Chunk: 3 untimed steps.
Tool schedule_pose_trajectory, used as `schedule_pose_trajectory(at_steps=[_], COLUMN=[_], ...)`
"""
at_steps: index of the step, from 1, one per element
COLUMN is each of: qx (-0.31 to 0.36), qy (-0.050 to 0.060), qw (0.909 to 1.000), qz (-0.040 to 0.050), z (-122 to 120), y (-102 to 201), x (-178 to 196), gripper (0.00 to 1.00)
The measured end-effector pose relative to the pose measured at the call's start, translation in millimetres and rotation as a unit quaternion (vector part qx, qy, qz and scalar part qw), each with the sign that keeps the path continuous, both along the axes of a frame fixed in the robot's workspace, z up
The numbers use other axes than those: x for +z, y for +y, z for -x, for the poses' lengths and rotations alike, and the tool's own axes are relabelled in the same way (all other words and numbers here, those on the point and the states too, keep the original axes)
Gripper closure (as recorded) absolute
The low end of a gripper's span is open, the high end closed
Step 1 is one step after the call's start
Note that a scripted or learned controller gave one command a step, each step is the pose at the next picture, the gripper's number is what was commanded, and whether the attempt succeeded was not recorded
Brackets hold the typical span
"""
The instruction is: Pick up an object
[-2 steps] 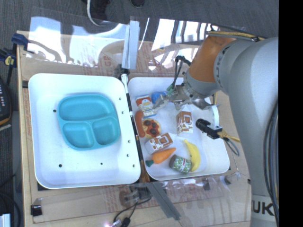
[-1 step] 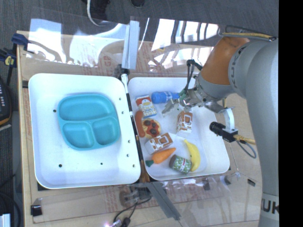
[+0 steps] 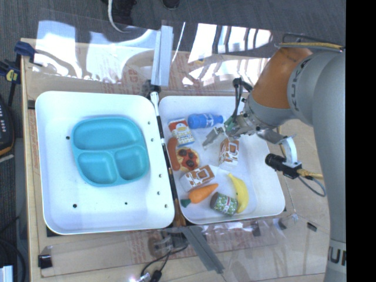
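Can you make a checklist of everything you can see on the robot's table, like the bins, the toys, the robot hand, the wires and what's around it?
Surface: bench with two white bins side by side; left bin, right bin.
Job's things: in the right bin, blue bottle, banana, carrot, hot dog, pizza slice, small cartons, green can.
Clutter: blue divided tray in the left bin.
Grippers: gripper low over the right bin, between the bottle and a carton; holding nothing.
Cables: black cable along the wrist; loose wires at the bench's near edge.
Surroundings: grey carpet; someone's shoes at the top.
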<state>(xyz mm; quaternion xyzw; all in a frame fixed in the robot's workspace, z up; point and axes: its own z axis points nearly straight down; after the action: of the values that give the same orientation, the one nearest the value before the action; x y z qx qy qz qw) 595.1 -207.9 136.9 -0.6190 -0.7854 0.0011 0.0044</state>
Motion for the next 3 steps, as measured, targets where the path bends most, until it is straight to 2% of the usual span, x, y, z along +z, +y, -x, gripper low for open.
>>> schedule_pose_trajectory(at_steps=[1, 2, 3], qx=[0.012, 0.013, 0.014], qy=[-0.002, -0.002, -0.002], qw=[0.9999, 0.9999, 0.9999], qz=[0.0011, 0.0013, 0.0015], z=[-15, -15, -15], y=[1, 1, 1], x=[-44, -34, -34], gripper=[0.00, 1.00, 0.00])
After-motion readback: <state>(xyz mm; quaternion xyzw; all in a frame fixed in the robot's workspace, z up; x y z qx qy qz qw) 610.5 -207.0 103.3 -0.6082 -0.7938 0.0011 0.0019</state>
